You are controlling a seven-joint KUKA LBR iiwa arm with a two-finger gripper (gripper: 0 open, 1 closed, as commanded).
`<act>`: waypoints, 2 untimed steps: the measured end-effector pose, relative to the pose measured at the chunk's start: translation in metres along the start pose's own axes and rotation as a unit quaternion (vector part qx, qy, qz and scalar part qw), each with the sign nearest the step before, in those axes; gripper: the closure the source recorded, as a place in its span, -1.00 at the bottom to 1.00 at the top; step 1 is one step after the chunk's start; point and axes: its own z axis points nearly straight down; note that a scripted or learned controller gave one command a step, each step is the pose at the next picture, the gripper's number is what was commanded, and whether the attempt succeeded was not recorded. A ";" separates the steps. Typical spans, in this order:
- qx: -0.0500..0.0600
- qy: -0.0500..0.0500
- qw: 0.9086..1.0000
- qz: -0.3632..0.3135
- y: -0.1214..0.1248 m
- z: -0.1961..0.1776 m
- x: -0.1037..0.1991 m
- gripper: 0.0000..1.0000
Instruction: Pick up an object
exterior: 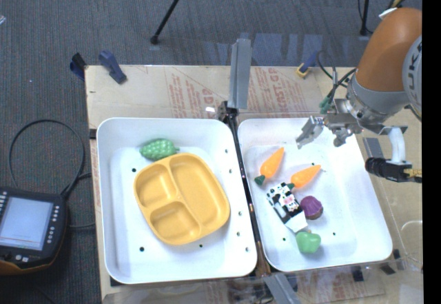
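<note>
In the right bin (365,227) lie two orange carrots (271,163) (305,175), a black-and-white cow-print block (284,203), a purple eggplant-like toy (312,207) and a green toy (309,242). My gripper (325,132) hangs above the bin's far part, up and to the right of the carrots. Its two fingers (308,132) stand spread apart with nothing between them. It touches none of the toys.
The left bin (114,158) holds a yellow three-compartment plate (180,198) and a green bumpy toy (157,149) by the plate's far edge. A grey upright post (240,78) stands behind the gap between the bins. A pendant (27,227) lies at far left.
</note>
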 end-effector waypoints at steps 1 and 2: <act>-0.006 0.000 1.000 0.018 0.004 0.105 0.031 -1.00; -0.018 0.000 0.999 0.045 0.000 0.115 0.049 -1.00</act>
